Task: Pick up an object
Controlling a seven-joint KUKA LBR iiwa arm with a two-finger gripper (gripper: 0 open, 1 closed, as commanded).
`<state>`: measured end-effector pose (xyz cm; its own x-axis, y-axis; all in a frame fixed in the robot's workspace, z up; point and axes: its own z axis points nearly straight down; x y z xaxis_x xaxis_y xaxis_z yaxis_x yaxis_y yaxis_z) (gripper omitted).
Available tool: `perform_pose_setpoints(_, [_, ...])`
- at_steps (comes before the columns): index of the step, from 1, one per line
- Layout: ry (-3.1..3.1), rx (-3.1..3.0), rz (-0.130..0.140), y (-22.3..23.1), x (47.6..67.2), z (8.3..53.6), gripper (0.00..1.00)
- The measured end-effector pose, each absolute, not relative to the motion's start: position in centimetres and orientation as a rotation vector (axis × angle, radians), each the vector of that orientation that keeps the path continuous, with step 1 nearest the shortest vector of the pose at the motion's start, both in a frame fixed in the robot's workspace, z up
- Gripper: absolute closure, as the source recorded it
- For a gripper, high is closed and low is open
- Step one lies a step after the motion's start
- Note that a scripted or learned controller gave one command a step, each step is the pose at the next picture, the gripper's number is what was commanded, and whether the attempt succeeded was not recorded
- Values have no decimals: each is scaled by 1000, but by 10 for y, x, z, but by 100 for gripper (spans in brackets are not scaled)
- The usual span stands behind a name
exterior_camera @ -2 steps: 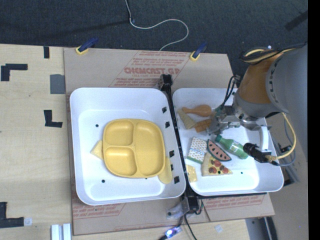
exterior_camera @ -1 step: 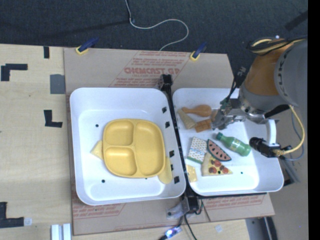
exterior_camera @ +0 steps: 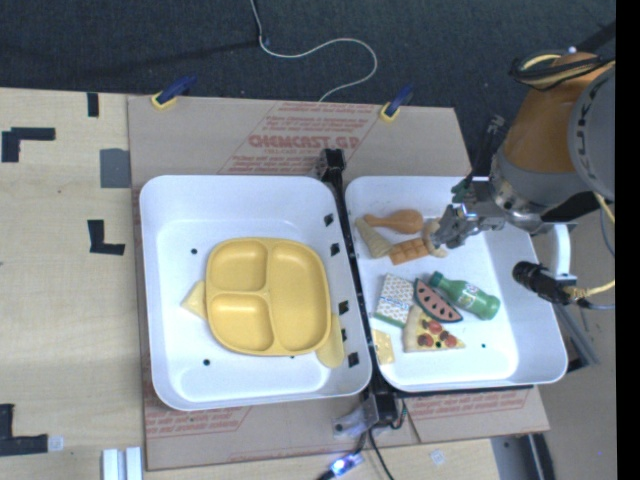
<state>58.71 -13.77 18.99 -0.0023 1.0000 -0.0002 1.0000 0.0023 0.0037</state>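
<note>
The pincer (exterior_camera: 447, 230) is hanging low over the right bin (exterior_camera: 520, 366), and nobody can tell if it is pinching. In the left bin (exterior_camera: 165, 268) a yellow plate (exterior_camera: 268, 295) is lying. In the right bin, toy food is sitting: a chicken leg (exterior_camera: 392, 221), a watermelon slice (exterior_camera: 437, 301), a pizza slice (exterior_camera: 430, 335) and a green bottle (exterior_camera: 468, 297).

Cardboard sheet (exterior_camera: 290, 138) under both bins — clamps (exterior_camera: 174, 90) at its corners, white cable (exterior_camera: 320, 53) behind

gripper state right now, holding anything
Gripper: low in the right bin, beside the toy drumstick; cannot be told whether it grips anything.
</note>
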Motion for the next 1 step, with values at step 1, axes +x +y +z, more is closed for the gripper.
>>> perform_pose_setpoints(1, [2222, 2218, 3, -137, 588, 227, 100])
